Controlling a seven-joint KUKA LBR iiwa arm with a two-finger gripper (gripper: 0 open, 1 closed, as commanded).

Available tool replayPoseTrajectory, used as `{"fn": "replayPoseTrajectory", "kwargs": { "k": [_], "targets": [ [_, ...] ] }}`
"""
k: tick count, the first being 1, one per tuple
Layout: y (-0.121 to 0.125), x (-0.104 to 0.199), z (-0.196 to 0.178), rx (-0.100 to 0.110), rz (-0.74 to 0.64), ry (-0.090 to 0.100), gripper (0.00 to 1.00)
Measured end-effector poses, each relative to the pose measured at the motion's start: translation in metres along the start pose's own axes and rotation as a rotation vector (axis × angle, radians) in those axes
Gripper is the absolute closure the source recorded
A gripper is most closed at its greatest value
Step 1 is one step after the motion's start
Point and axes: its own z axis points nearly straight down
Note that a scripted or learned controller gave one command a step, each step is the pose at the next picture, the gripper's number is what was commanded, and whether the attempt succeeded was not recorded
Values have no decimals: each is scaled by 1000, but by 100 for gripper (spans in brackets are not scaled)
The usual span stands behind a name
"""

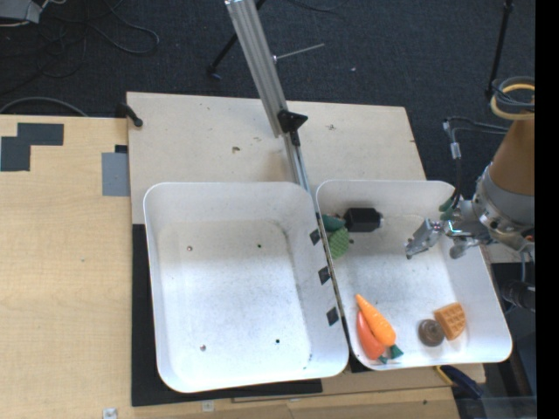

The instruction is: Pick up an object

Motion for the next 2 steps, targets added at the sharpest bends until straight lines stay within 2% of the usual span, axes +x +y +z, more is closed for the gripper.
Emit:
{"fn": "replayPoseTrajectory", "kwargs": {
  "k": [1,2],
  "targets": [
    [1,-1,-2,-5,2,-1,0],
    [-5,2,43,0,1,0,0]
  ]
}}
